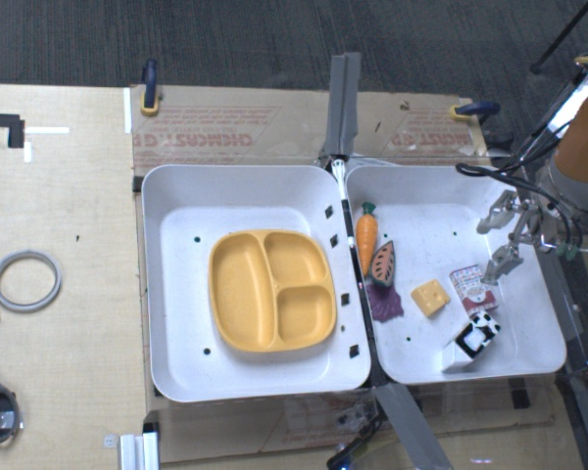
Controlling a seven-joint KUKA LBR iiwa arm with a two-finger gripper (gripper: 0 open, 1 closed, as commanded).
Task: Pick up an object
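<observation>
Over right bin (412,179), gripper (497,246) open; hovers above pink card (467,284)

Both bins, the left bin (167,292) and the right bin (421,199), look like smooth, slightly glossy white plastic. The yellow divided plate (272,290) in the left one has a matt plastic sheen. The bench (69,213) on the left looks like pale, smooth wood, and brown printed cardboard (274,130) lies beyond the bins. The gripper (502,238) shows bare, shiny metal.
</observation>
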